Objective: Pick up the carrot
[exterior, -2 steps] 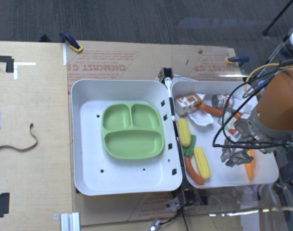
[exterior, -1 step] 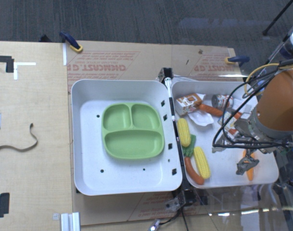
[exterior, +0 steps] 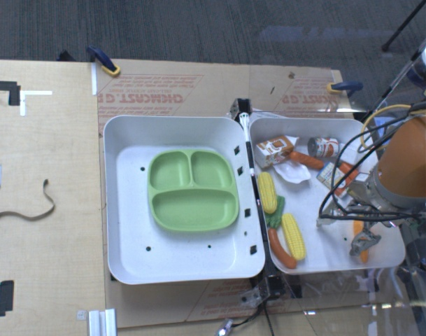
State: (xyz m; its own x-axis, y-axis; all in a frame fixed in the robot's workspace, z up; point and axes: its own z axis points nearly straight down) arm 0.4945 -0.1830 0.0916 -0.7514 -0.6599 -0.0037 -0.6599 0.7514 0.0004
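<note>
The carrot (exterior: 364,256) is a small orange piece near the front right corner of the right bin (exterior: 317,263). Only its two ends show, one above and one below the gripper (exterior: 363,243). The gripper hangs low right over the carrot, at the end of the grey arm with the orange band (exterior: 407,161). Dark cables loop around the wrist and hide part of the bin floor there.
The right bin also holds two corn cobs (exterior: 292,235), a red sausage (exterior: 282,252), a long orange-red piece (exterior: 308,161), a can (exterior: 323,147) and small packets (exterior: 275,149). A green divided plate (exterior: 194,190) lies in the left bin (exterior: 122,208).
</note>
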